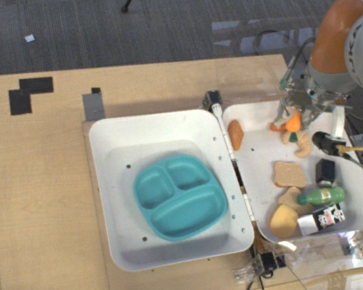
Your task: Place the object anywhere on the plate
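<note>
The teal divided plate lies in the left white bin with nothing on it. My gripper hangs over the far part of the right bin, well to the right of the plate. Directly under its tip is an orange carrot-like piece with a green end. The carrot touches or nearly touches the gripper, and I cannot tell if it is gripped or resting on the bin floor.
The right bin also holds an orange sausage-shaped piece by the divider, a beige piece, a slice of toast, a small black block, a green bottle, a yellow lump and a black-and-white carton.
</note>
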You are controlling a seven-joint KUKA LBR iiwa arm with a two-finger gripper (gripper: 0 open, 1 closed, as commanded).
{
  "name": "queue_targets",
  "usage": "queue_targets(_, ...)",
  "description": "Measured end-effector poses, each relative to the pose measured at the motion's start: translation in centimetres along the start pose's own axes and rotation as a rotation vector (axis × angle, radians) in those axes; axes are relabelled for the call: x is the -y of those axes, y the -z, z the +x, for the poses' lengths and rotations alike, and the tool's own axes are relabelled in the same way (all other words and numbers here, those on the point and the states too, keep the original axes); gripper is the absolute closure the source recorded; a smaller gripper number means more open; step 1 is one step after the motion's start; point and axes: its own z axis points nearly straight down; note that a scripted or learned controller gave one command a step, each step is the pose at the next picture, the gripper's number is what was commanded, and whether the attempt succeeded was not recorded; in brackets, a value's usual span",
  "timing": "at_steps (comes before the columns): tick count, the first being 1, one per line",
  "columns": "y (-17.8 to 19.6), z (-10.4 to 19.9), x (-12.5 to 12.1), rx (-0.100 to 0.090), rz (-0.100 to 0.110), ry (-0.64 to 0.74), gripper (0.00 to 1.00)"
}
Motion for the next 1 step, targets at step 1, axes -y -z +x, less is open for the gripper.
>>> queue_targets(1,2.69,7.06,3.16,-0.006,0.002,-0.105,1.0)
